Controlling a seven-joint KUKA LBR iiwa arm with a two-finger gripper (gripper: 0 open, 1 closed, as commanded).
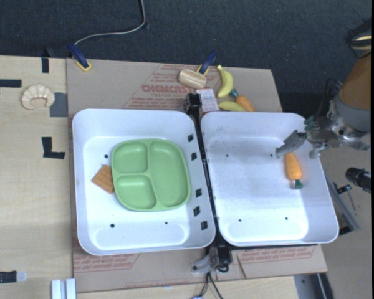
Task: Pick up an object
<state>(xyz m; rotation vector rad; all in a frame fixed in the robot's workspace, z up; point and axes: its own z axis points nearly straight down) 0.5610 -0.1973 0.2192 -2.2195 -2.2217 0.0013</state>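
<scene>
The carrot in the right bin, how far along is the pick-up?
Done so far: the gripper has reached the right bin and sits above the carrot. In hand: nothing visible between its fingers; the carrot lies on the bin floor. Left: closing on the carrot and lifting it clear.

Dark blue-grey carpeted floor [249,17] across the 12 o'clock band and down toward 3 o'clock. White cable [121,30] trailing over it from 12 o'clock toward 10 o'clock. Light wooden bench top [25,198] occupying 9 o'clock, marked with black tape pieces [5,87] at 10 o'clock and 8 o'clock. Brown cardboard sheet [143,89] with red print laid flat over the bench at centre, held by blue clamps [79,56] at 11 and 12 o'clock. Lighting even, diffuse, no hard shadows. Walls and windows not visible.
</scene>
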